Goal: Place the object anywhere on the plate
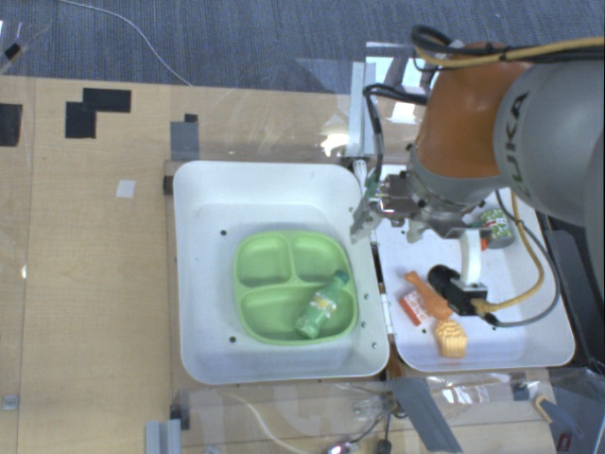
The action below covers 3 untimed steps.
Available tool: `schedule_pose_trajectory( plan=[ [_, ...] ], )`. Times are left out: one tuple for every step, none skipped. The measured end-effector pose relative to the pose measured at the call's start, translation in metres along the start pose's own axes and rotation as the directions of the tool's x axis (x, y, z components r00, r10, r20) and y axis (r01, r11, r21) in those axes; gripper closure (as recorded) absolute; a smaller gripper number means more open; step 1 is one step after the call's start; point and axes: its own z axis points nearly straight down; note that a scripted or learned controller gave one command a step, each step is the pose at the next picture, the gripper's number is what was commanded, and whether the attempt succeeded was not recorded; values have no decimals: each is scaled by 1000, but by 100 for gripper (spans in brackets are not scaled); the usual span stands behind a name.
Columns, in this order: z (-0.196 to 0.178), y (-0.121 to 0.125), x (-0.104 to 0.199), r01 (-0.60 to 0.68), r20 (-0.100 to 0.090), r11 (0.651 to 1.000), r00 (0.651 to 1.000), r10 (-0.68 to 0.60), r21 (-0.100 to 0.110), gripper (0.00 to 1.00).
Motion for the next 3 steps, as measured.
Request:
schedule_pose_trajectory(
  plan=[
    [0,0,0,0,0,1000,1000,0,0,0],
    [0,0,0,0,0,1000,1000,0,0,0],
    [0,0,0,0,0,1000,1000,0,0,0]
  ],
)
